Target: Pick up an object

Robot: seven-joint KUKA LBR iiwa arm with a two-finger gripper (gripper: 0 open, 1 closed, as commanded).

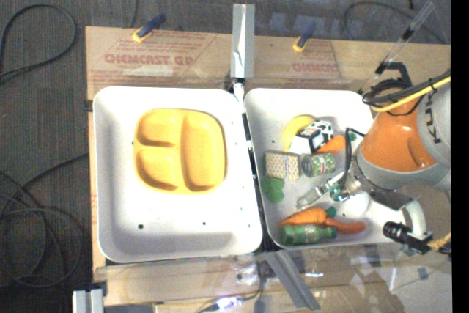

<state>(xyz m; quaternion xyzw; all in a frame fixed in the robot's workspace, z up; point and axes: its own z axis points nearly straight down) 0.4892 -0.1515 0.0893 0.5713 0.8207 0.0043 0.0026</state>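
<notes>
Two white bins are seen side by side on the table (pixel 110 62). The left bin (pixel 117 231) is occupied by a yellow divided plate (pixel 181 150), set toward its upper middle. The right bin (pixel 260 113) is crowded: a yellow banana (pixel 295 127) lies at about 12 o'clock of the clutter, with a black-and-white box (pixel 317 134) touching it at 3 o'clock. A patterned square packet (pixel 282 166) sits at centre-left, a green can (pixel 319 164) just beside it at 3 o'clock, and a small green item (pixel 274 190) below the packet at 6 o'clock. An orange carrot (pixel 333 144) lies near the can at 1 o'clock. Along the near wall, a second carrot (pixel 309 216) rests against a dark green bottle-like object (pixel 308 234), with a red-orange piece (pixel 349 227) at its 3 o'clock. The gripper (pixel 321 194) is reached in from 3 o'clock, low among these things, between the can and the lower carrot; whether it is open or closed cannot be told, and nothing is seen held. The grey arm (pixel 396 146) covers the bin's right part.
</notes>
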